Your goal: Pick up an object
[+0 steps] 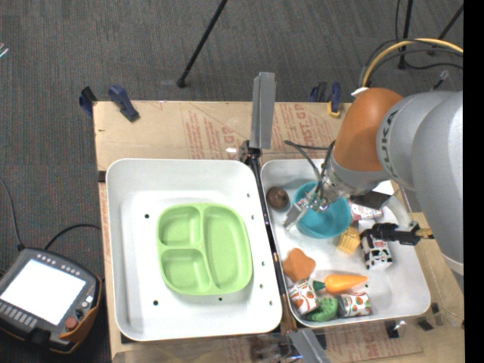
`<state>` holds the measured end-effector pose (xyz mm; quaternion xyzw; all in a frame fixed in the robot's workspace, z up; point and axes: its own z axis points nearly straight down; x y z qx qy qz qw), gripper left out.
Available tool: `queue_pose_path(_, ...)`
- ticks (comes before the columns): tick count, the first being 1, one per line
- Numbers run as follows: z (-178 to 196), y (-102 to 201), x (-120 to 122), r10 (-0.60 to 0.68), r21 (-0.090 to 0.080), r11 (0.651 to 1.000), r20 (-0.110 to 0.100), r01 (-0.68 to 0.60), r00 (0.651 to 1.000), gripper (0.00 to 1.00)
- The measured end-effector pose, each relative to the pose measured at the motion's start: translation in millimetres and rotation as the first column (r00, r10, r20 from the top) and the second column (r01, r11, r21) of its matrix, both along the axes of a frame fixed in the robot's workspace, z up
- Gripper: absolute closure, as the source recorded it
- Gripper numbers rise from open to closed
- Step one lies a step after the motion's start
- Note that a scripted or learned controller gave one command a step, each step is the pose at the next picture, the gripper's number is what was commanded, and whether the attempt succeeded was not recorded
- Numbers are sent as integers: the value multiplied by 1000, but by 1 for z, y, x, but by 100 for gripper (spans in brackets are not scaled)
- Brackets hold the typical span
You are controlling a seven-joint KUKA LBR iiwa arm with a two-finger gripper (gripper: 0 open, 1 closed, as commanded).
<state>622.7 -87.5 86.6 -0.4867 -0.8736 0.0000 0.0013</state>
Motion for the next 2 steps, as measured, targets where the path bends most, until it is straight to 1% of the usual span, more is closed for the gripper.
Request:
queue_pose_path(1,0,-1,-13,33,-1,999,-2,-33,999,0)
queue_pose_path(2,-1,-44,-149,-18,-2,1000,-2,18,1000,0)
